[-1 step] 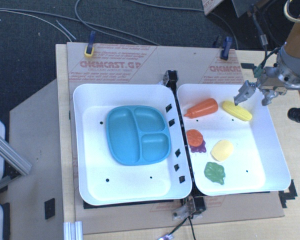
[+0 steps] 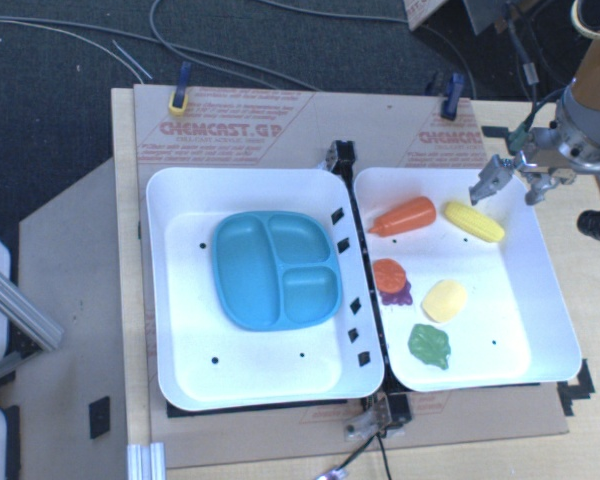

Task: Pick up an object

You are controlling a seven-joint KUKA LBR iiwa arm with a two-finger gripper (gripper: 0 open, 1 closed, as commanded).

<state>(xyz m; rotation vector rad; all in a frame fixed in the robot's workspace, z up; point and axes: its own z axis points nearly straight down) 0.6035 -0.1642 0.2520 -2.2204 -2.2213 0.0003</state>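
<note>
gripper (image 2: 512, 183): fingers spread wide, nothing between them, hovering over far edge of right bin (image 2: 540, 298), near its far-right corner
left finger (image 2: 488, 183): tip just above the yellow corn's far end, touching or not can't tell
yellow corn (image 2: 474, 222): directly below-left of gripper, lying tilted, close to far wall; open floor on its right side
orange carrot (image 2: 403, 216): further left of gripper, beside the corn, apart from it, pointing at the divider
orange-purple piece (image 2: 390, 278): left and nearer the camera, tight against left wall of right bin
pale yellow piece (image 2: 444, 300): toward camera from gripper, mid-bin, room all round
green piece (image 2: 429, 345): furthest from gripper in this bin, near front edge
open room: right half of right bin floor bare, from corn down to front rim
left bin (image 2: 180, 298): well left of gripper, holds blue divided tray (image 2: 277, 268), bare floor around it
</note>
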